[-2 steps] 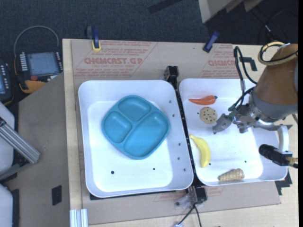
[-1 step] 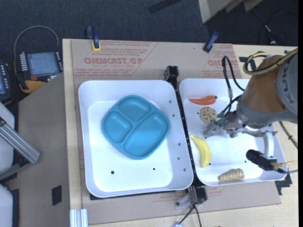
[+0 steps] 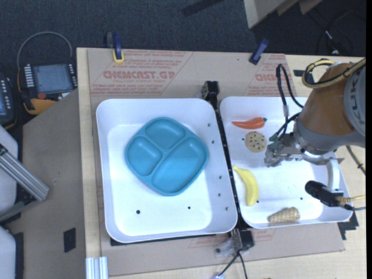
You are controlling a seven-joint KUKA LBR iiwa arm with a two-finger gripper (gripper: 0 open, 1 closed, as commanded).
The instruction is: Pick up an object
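The two-finger gripper (image 3: 275, 154) hangs in the right white bin (image 3: 290, 104), just right of the round speckled cookie (image 3: 254, 141). Finger state cannot be determined. A yellow banana (image 3: 249, 185) lies nearer.

Arm (image 3: 332, 106) reaching in, gripper (image 3: 275, 154) low.

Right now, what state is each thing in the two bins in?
blue divided plate: flat in left bin, nothing on it
red chili pepper: lying in right bin
cookie: flat, beside gripper
banana: lying, untouched
cone: on its side
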